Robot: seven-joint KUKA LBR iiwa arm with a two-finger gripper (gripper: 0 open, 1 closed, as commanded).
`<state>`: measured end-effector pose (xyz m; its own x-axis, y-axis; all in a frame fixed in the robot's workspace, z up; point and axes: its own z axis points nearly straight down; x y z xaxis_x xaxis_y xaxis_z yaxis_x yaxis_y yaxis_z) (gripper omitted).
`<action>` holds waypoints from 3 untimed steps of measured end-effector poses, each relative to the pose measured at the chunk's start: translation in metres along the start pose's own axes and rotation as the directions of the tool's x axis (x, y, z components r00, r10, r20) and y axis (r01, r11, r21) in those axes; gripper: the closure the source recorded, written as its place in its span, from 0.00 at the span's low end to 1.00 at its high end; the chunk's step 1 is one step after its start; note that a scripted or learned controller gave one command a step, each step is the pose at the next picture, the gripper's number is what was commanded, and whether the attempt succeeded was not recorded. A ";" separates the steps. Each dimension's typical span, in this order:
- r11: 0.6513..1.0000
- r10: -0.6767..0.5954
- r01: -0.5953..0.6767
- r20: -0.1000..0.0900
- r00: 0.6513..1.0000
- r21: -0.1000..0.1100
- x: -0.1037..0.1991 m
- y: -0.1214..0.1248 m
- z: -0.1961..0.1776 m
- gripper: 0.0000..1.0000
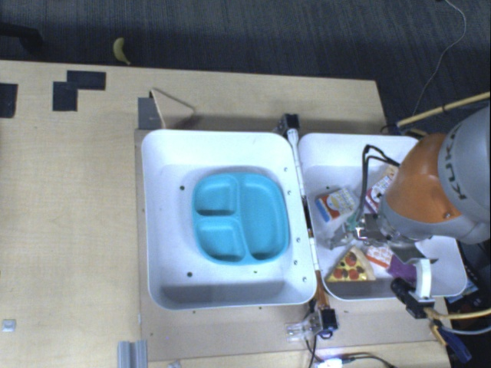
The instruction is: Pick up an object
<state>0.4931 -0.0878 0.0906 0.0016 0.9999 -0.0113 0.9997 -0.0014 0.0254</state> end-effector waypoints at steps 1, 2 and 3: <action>1.000 -0.002 0.002 -0.001 1.000 -0.006 0.001 0.003 -0.011 1.00; 1.000 -0.001 0.001 -0.002 1.000 -0.005 0.001 0.003 -0.011 0.00; 1.000 0.000 0.000 -0.009 1.000 0.015 0.004 -0.004 0.003 0.00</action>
<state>0.4897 -0.0835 0.0875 0.0013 1.0000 -0.0025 0.9999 -0.0012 0.0108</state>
